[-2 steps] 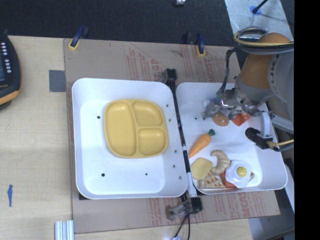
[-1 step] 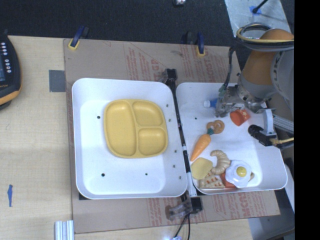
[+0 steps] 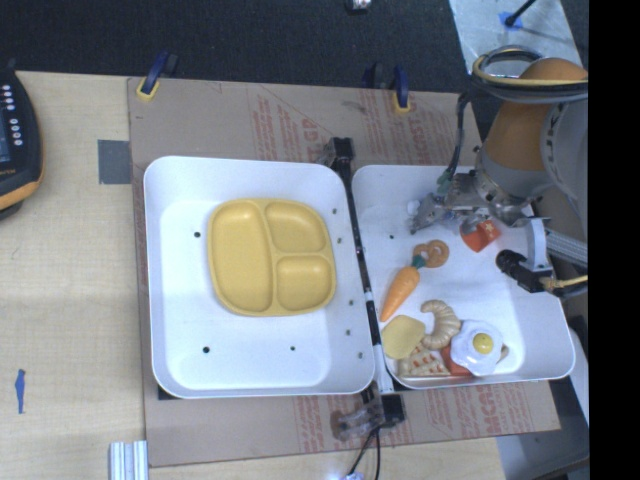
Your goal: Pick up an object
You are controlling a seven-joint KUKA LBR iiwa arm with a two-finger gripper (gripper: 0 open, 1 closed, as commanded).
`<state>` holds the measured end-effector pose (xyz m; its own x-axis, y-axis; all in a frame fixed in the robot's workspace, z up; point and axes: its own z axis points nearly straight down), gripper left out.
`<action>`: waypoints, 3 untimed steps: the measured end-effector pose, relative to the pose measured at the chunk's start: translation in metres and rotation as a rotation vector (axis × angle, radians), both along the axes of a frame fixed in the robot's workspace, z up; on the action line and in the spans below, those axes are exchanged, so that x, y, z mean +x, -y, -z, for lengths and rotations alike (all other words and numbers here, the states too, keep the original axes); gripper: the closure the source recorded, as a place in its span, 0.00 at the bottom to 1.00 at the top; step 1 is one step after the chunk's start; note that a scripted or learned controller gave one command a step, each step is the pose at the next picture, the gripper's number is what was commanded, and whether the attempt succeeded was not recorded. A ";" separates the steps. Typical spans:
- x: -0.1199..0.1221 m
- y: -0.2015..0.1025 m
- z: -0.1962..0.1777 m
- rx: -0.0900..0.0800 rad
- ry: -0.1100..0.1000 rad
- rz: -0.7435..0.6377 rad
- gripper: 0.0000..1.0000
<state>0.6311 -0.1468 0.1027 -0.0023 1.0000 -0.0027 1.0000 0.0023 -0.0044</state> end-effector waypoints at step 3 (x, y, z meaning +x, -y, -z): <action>-0.033 -0.013 0.000 0.000 0.000 0.000 0.00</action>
<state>0.5982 -0.1334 0.1023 -0.0018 1.0000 -0.0023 1.0000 0.0018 -0.0048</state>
